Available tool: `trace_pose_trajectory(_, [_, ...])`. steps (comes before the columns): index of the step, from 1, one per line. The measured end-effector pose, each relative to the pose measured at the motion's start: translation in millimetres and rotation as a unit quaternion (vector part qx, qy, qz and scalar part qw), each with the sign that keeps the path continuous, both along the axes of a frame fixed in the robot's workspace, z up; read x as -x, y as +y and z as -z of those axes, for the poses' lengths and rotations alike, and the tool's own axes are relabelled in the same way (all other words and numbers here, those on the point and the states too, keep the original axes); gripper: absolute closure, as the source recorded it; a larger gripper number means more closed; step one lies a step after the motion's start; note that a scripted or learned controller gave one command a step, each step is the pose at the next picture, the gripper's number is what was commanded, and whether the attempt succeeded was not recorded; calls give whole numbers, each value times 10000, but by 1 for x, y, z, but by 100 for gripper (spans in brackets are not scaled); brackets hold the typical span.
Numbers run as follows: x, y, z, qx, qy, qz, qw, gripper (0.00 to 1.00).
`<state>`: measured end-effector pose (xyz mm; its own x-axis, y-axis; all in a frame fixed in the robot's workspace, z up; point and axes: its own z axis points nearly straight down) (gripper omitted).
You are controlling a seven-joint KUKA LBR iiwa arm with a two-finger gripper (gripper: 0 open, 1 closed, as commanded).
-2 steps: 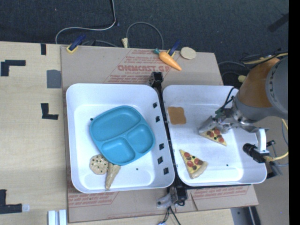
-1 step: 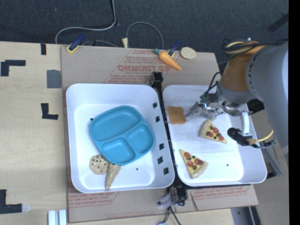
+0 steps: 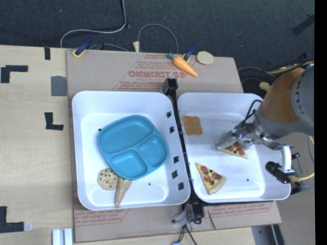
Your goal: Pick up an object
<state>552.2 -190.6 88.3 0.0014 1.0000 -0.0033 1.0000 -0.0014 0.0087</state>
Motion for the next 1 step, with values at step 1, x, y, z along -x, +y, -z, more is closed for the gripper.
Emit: trace_pose_trajectory(1, [-82, 47, 2, -3, 3, -41, 10000, 0])
